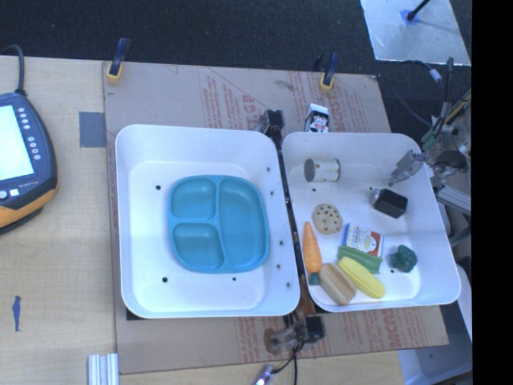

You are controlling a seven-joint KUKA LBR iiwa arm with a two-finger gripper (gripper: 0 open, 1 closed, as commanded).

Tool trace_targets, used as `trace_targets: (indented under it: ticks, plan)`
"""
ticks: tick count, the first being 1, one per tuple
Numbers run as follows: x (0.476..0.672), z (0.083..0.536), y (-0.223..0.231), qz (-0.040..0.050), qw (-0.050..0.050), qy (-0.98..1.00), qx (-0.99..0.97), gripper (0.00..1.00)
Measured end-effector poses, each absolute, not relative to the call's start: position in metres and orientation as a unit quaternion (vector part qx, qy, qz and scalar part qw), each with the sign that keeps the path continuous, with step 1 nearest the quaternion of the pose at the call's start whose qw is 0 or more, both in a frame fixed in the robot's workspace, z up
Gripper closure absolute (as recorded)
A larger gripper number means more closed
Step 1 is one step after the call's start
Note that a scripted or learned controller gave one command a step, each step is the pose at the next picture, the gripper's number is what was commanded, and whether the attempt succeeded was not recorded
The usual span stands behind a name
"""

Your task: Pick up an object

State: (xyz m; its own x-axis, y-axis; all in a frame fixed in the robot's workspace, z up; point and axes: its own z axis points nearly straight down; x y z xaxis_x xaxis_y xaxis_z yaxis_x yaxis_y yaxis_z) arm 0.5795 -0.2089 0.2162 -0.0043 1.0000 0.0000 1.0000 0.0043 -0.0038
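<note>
From the overhead camera view, the gripper (pixel 406 168) hangs at the right white bin's (pixel 449 239) upper right edge, and whether it is parted or closed I cannot tell. Nothing lifted yet: the small black block (pixel 390 204) just below it lies on the bin floor, so the whole pick remains.

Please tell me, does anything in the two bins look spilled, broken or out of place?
Nothing stands out. The blue plate lies flat in the left bin. The toy foods, among them the carrot and corn, lie loosely in the right bin.
</note>
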Motion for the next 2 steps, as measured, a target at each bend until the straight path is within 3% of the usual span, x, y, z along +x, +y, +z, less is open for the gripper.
trace_targets:
  ticks: [1, 2]
  plan:
    - [0.574, 0.091, -0.212, 0.0022, 0.002, -0.709, -0.705, 0.00]
    - [0.624, 0.092, -0.167, 0.0016, 0.001, -0.710, -0.704, 0.00]
